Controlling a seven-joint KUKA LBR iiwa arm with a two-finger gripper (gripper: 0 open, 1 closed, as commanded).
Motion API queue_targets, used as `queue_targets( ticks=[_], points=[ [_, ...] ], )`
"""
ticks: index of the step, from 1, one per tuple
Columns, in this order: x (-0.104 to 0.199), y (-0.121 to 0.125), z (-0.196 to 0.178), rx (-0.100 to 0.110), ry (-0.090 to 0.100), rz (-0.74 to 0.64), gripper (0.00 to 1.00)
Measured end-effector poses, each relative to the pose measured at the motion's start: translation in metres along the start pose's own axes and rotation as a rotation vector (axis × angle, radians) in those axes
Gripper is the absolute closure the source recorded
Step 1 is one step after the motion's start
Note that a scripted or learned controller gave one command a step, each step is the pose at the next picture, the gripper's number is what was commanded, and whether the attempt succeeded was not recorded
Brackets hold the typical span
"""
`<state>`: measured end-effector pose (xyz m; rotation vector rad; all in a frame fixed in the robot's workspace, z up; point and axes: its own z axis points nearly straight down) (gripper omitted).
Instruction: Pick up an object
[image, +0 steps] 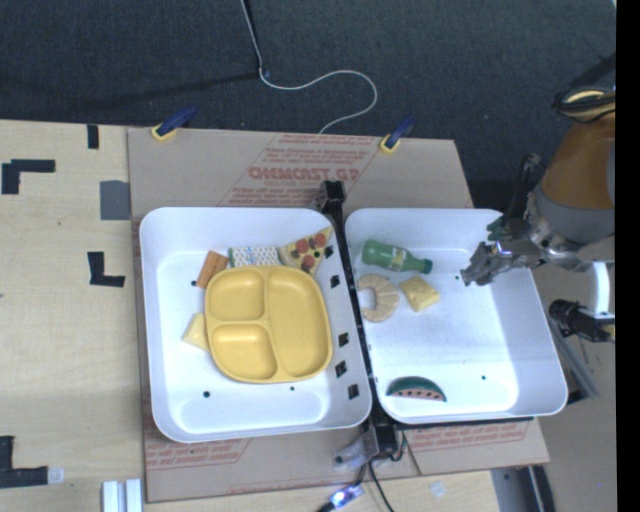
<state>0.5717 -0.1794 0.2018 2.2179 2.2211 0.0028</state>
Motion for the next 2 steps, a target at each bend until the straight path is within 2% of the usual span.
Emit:
queue_targets(
  ticks=[1, 2],
  points=[
    [0.001, 0.001, -0.024, 0.002, 0.001, -0.001, 1.0],
    [0.051, 0.003, -0.032, 0.004, 0.003, -0.005, 1.0]
  ],
)
